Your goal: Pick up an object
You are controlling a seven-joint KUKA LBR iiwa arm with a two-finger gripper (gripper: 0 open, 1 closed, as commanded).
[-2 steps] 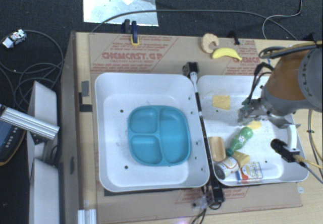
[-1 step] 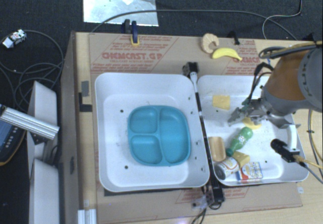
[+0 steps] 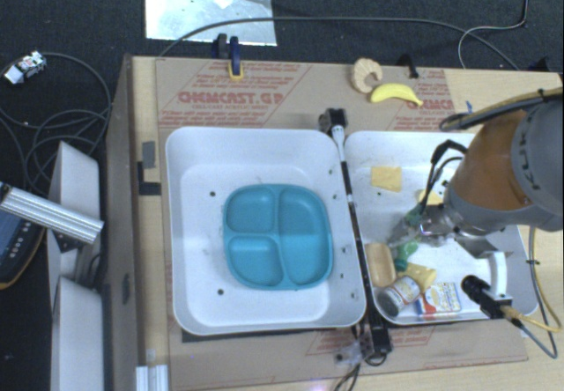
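Camera view: brown surface (image 3: 264, 90) on dark carpet, banana (image 3: 395, 94) at far edge; left bin (image 3: 189, 160) with blue divided plate (image 3: 278, 235); right bin (image 3: 370, 147) with cheese slice (image 3: 386, 178), can (image 3: 401, 294); hand (image 3: 419, 229) low among them, grip state impossible to tell.

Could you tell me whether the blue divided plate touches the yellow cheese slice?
Apart. The camera view shows the blue divided plate in the left bin, the yellow cheese slice in the right.

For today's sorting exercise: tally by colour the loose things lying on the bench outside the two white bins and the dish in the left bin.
Yellow: 1, the curved yellow plastic banana
Tan: 1, the rounded tan toy piece
Blue: 1, the blue four-compartment plastic plate
Total: 3
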